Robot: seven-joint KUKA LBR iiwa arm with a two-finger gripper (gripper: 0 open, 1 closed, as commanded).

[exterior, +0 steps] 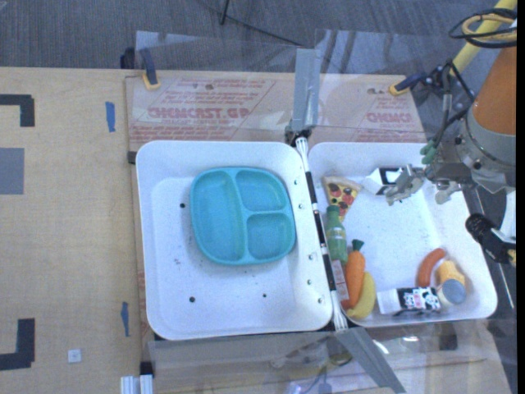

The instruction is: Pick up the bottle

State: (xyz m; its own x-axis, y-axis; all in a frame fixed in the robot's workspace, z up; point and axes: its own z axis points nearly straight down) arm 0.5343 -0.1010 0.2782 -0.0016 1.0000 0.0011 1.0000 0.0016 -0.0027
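Okay, your slim green plastic bottle (pixel 335 231) lies along the right white bin's (pixel 484 302) left wall; metal gripper (pixel 408 184) hovers apart, finger state unclear.

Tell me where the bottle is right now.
The green bottle lies in the right bin, against its left wall, between the pizza slice above and the carrot below.

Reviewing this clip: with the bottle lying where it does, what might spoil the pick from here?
The bottle lies against the right bin's left wall, so a finger may have no room on that side. The carrot and pizza slice crowd its ends, so either could get nudged or grabbed instead. The pincer sits well to the right, leaving a long approach.
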